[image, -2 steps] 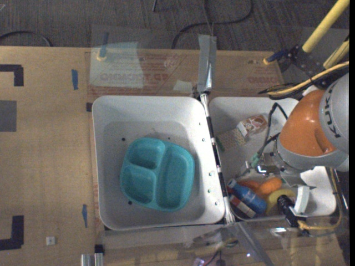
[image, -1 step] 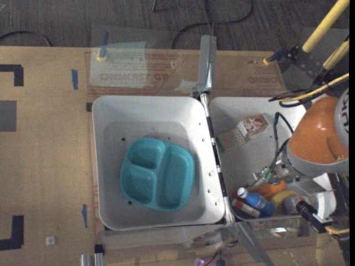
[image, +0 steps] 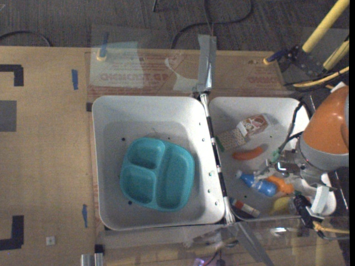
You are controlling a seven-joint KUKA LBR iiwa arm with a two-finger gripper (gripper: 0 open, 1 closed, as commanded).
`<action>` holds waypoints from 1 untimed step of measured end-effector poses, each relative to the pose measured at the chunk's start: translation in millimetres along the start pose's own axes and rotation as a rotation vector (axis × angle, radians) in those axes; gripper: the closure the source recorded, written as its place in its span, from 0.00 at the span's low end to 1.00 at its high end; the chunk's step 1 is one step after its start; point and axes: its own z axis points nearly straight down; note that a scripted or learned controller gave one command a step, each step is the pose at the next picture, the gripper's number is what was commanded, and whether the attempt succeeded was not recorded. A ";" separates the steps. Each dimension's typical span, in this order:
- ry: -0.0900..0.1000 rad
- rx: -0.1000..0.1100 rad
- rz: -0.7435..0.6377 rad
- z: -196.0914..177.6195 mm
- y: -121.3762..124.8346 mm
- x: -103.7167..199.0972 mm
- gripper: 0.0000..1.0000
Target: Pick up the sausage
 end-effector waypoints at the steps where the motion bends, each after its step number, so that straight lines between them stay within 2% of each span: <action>1: -0.002 -0.006 -0.079 41.0 53.0 34.5 0.00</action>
